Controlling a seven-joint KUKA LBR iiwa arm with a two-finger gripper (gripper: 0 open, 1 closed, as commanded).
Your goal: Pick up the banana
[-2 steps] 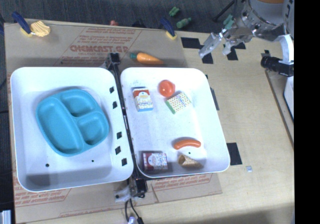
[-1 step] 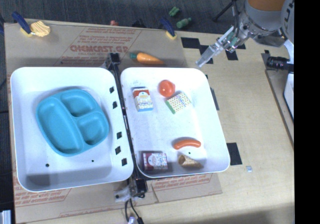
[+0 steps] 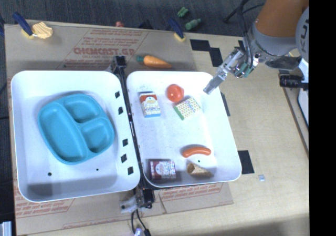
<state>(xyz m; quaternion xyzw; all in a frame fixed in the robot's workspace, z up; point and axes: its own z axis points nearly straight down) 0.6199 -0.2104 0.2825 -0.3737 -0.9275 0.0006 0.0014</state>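
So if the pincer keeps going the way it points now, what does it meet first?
Probably the green-and-yellow checkered block in the right white bin; the pincer points down-left toward it, though its height is unclear.

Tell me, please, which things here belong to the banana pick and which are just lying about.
Job in hand:
gripper, over the right bin's far corner
pale tan item in its near corner, possibly the banana; I cannot tell

Lying about:
tomato
small carton
checked box
sausage
brown box
blue tray
carrot
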